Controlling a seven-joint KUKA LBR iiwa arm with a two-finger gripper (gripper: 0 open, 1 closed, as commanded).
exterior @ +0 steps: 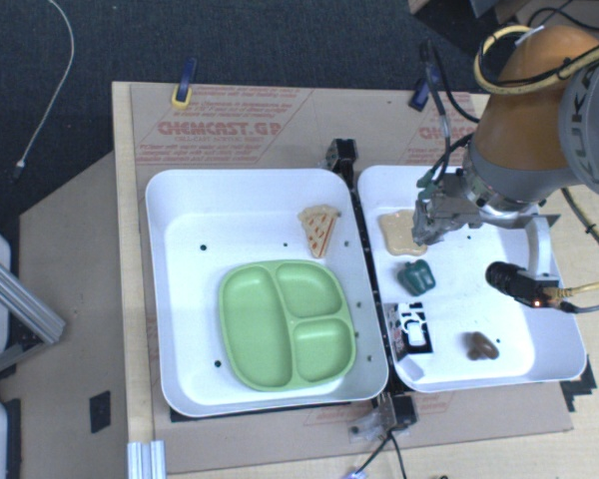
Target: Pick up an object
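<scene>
My gripper (425, 234) hangs low over the right bin (539, 362), near its upper left part. It stands right against a tan flat piece (393, 231) that lies there, partly covering that piece's right side. A small teal object (415, 276) lies just below the gripper. A brown lump (481, 346) rests toward the right bin's front. In the left bin (180, 228) a tan sandwich wedge (318, 229) lies near the divider, above a green divided plate (285, 324).
A black and white tag (413, 329) sits at the right bin's front left edge. A black attachment with a cable (519, 284) sticks out below the wrist. Clamps sit at the bench's back edge, blue and yellow (185, 84) and blue (419, 96).
</scene>
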